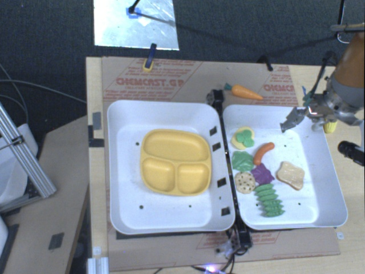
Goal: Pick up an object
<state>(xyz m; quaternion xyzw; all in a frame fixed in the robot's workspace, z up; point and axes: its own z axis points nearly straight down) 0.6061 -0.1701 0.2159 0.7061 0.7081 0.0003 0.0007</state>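
The arm (349,76) leans in from the right, its gripper (304,117) spread open over the right bin's (325,170) upper edge, holding nothing. The left bin (122,153) carries a yellow divided plate (174,161). Toy foods cluster below the gripper: toast (291,175), sausage (263,151), cookie (245,182).

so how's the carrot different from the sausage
The carrot is orange with a green top and tapers to a point; the sausage is reddish and slightly curved. The carrot lies on the bench outside the bins; the sausage lies inside the right bin. Both are small toy foods.
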